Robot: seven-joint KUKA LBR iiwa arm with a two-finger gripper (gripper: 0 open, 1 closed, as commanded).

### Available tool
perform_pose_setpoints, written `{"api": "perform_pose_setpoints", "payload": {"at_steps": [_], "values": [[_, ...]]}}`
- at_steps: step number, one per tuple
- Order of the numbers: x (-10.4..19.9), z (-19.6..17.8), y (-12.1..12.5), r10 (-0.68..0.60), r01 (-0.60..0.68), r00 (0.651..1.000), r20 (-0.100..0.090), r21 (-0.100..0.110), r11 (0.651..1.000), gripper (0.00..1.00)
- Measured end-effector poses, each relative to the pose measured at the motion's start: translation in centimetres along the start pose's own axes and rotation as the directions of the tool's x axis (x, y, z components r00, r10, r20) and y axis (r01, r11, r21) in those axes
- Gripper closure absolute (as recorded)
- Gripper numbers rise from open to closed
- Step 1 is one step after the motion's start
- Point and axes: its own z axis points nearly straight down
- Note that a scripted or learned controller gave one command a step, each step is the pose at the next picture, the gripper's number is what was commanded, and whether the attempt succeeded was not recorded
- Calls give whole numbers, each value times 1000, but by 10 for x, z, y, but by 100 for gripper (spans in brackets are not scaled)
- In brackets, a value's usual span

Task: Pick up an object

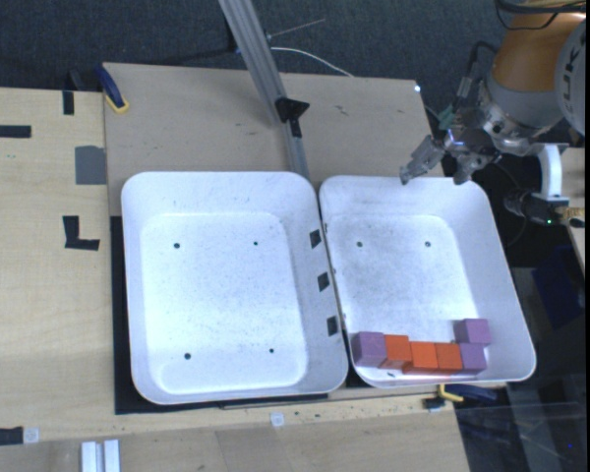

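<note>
No readable text, label, brand, number or sign is seen anywhere. Black tape marks on the bench's left edge carry no lettering. The grey patch near them is blank. Both white bins are unmarked apart from small dark dots. The purple and orange blocks at the right bin's near edge are plain-faced.
</note>
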Motion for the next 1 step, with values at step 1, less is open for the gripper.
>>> {"api": "perform_pose_setpoints", "payload": {"at_steps": [1], "values": [[33, 32, 7, -2, 2, 1000, -2, 3, 1000, 0]]}}
